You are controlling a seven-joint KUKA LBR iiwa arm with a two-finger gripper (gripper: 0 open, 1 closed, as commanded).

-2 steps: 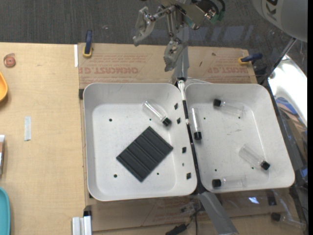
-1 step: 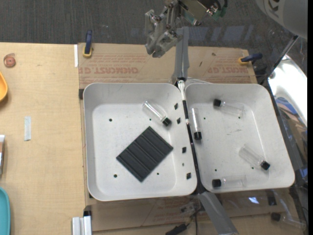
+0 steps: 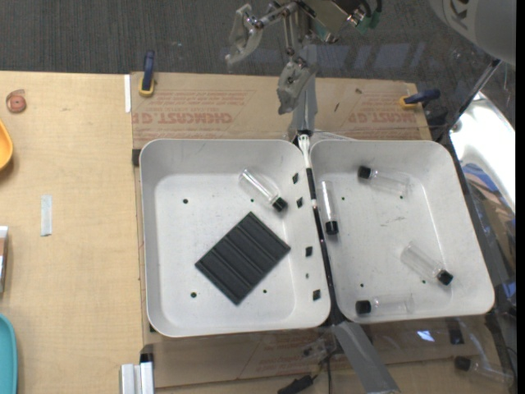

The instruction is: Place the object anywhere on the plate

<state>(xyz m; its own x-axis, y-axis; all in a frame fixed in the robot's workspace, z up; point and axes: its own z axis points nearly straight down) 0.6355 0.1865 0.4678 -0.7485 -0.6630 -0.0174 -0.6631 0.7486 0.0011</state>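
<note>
We see two shallow white bins side by side on the table (image 3: 66, 138). The left bin (image 3: 164, 158) contains a dark ribbed plate (image 3: 244, 257), rectangular and turned diagonally, lying flat on the bin floor slightly right of centre. Just above the plate, near the bin's upper right area, lies a clear vial (image 3: 262, 190) with a black cap, tilted, apart from the plate.

The right bin (image 3: 459, 187) contains four more clear vials with black caps: one (image 3: 327, 208) lying along the left wall, one (image 3: 381, 179) near the upper centre, one (image 3: 426, 265) at the lower right, and one (image 3: 384, 306) near the bottom edge. All are apart from one another.

The gripper (image 3: 267, 35) hangs above the far edge of the bins, over the cardboard sheet (image 3: 205, 109), well apart from every vial. Its fingers are spread and nothing sits between them.
</note>
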